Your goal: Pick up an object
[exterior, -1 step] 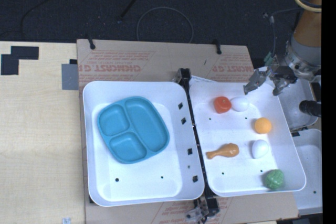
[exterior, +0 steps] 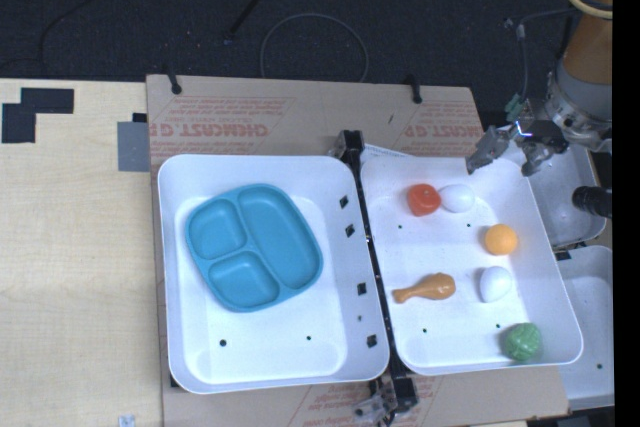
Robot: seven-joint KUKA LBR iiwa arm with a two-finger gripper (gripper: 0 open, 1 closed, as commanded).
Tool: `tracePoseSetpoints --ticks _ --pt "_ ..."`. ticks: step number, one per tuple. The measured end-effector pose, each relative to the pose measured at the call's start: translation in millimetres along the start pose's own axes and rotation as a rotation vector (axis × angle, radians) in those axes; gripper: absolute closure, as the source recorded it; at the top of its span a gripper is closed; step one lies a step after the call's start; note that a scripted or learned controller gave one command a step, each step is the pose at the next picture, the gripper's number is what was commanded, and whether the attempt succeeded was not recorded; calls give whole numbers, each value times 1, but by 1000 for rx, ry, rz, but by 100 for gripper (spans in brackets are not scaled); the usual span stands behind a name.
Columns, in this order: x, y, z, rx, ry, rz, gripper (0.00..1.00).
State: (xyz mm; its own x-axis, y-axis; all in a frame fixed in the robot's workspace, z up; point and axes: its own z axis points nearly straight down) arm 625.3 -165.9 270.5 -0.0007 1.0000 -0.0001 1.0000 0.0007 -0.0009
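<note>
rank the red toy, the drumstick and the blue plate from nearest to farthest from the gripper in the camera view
Measured from the gripper, above the right bin's far right corner:
1. Red toy, near the far edge of the right bin, beside a white egg.
2. Drumstick, mid right bin, closer to the divider.
3. Blue plate, in the left bin, across the divider.

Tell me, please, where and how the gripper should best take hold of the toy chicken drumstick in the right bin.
Probably across the toy chicken drumstick's narrow bone end, coming straight down from above. It lies flat and alone on the right bin's floor, thin end toward the divider, and the fat end is wider and rounder, so more likely to slip.
</note>
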Motion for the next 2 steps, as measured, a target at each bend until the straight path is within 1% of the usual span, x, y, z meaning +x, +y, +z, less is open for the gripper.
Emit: tracePoseSetpoints --ticks 1,2 --pt "-9 0 49 6 1 1 0" --pt "-9 -3 114 7 2 1 0"
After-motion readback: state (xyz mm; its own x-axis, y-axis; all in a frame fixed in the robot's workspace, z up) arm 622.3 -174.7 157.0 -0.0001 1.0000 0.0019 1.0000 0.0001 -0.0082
